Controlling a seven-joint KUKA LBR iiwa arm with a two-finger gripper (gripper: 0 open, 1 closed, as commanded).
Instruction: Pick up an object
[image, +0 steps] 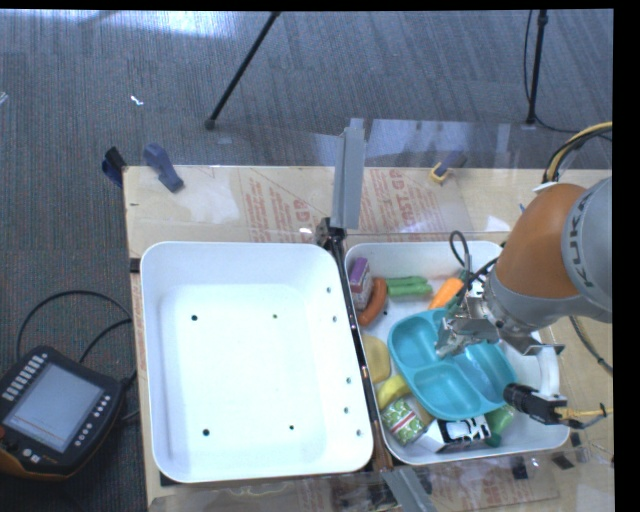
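- At the near edge of the right bin (470, 455), a black-and-white carton (465, 431) lies flat beside a small green-patterned packet (404, 418).
- A yellow piece (perhaps a toy banana) (392, 389) sits just behind the packet, close to the bin's left wall.
- The blue divided tray (455, 385) lies tilted across the middle of the right bin, its near end resting over the yellow piece and the carton.
- The gripper (458, 333) hangs over the tray's far compartment, right at its rim; whether its fingers are spread or closed cannot be told from this angle, and nothing can be seen held between them.
- The grey arm with its orange band (540, 250) reaches in over the bin's right side.
- Toward the far edge of the right bin lie a red sausage (374, 300), a green stick (408, 287), an orange carrot (447, 293) and a purple-and-white box (359, 275).
- The left bin (160, 350) stands alongside, touching the right one.
- A tablet-like controller (55, 405) rests on the floor off the bench's left side.
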